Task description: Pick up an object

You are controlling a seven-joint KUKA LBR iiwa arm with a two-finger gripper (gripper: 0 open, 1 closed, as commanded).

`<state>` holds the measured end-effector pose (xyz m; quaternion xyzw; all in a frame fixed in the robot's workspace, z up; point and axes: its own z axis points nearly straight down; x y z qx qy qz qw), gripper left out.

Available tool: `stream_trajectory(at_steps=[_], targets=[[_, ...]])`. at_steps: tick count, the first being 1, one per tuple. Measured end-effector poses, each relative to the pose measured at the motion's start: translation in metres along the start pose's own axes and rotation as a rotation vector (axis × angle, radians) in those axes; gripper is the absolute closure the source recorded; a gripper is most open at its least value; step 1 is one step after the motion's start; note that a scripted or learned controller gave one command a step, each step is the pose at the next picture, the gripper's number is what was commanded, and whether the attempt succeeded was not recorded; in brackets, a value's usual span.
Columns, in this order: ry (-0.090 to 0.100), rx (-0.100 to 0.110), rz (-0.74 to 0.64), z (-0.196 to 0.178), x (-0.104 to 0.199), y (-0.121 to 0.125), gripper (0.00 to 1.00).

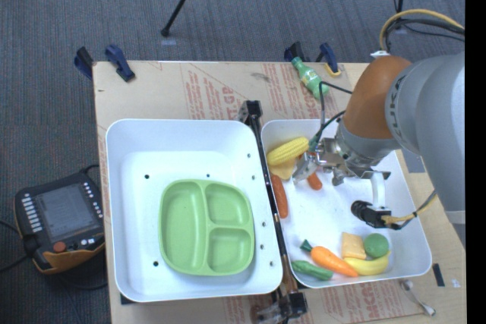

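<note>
The surface [175, 87], a brown board w/ red print, carried two shallow white bins side by side. The left bin [129, 140] held a green divided plate [206, 227], three compartments, lying flat approx. in the bin's middle. The right bin [414, 254] held the toy food and the arm's working end.

The arm [425, 117] came in from the right, grey w/ an orange band above the wrist, and hung over the upper part of the right bin. Its tool [323, 163] sat low in the bin's upper left area, just beside a yellow corn cob [287, 150]. Whether the tool was released or clenched could not be told; its tips were lost among metal parts and small items. A small orange piece [314, 181] lay right under the tool, touching or nearly so; can't tell which. Nothing was clearly seen gripped.

A black cable end [368, 213] hung from the wrist over the bin's middle.

Other things in the right bin: a long orange-red sausage [280, 197] along the left wall, below the corn. Near the front wall, a carrot [332, 259] lay tilted, w/ a green pepper [311, 268] just beside it on the left. To the right of the carrot a banana [370, 265] lay along the front, w/ a yellow-orange block [352, 245] and a green ball [376, 244] resting against it.

Off the bins, a green bottle [310, 77] lay on the surface's far edge. Blue clamps [118, 61] gripped the far edge at left. A black handheld pendant [57, 218] sat on the floor left of the surface.
</note>
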<state>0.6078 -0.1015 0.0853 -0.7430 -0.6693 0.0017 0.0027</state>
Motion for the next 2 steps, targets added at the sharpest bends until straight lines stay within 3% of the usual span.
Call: stream_trajectory(at_steps=[1,2], targets=[[0.002,0.002,0.003,-0.009,0.0,0.0,1.0],[-0.001,-0.003,0.313,-0.173,0.033,0.005,1.0]])
